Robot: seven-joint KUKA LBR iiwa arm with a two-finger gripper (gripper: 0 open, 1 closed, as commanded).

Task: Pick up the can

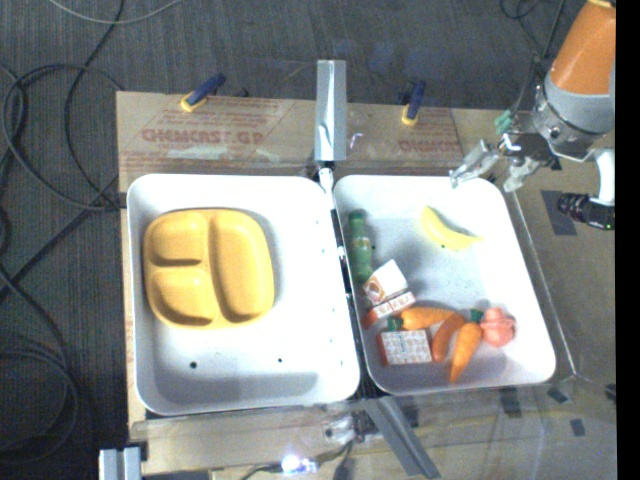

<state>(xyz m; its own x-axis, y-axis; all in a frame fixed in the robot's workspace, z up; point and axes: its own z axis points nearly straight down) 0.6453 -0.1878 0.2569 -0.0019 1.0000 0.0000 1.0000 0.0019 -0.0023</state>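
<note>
- Gripper hovers over the far right corner of the right bin, its fingers spread apart with nothing between them.
- Arm enters from the upper right; its orange band is cut off by the top edge.
- Can, green, lies on its side along the right bin's left wall, well apart from the gripper; its label is too small to read.
- Banana lies alone in the far half of that bin, nearer the gripper than the can is.
- Carton sits just beside the can's near end, tilted; its print is unreadable.
- Carrots crowd the near part, touching or overlapping, beside a patterned box and a pink piece too blurred to identify.
- Left bin holds a yellow tray with three compartments.
</note>
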